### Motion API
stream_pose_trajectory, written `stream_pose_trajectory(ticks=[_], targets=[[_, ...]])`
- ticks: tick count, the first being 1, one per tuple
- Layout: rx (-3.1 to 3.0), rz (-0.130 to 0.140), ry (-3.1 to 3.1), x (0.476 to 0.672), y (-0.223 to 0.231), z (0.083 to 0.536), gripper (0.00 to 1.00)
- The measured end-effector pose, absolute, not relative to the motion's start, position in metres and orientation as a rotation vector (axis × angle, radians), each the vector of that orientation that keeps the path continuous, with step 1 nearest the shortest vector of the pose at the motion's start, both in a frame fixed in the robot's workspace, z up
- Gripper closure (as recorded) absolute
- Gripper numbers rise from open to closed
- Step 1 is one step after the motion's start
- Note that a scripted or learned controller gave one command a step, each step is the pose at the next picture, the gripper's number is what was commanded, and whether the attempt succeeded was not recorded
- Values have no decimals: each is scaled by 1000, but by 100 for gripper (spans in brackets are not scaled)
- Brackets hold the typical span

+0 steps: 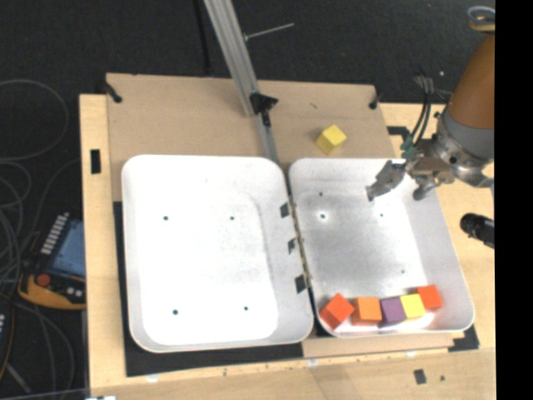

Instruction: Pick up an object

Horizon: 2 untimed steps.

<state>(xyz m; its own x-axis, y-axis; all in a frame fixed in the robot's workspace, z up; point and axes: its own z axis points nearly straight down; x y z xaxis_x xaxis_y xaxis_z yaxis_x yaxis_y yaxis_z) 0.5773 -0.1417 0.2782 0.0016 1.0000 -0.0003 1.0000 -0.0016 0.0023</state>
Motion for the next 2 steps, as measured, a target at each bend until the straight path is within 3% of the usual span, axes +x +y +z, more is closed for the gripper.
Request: stream_pose_trajectory(ticks=[1, 2], targets=[[2217, -3, 2228, 570, -108, 236, 0], [2219, -5, 2236, 489, -26, 194, 0]])
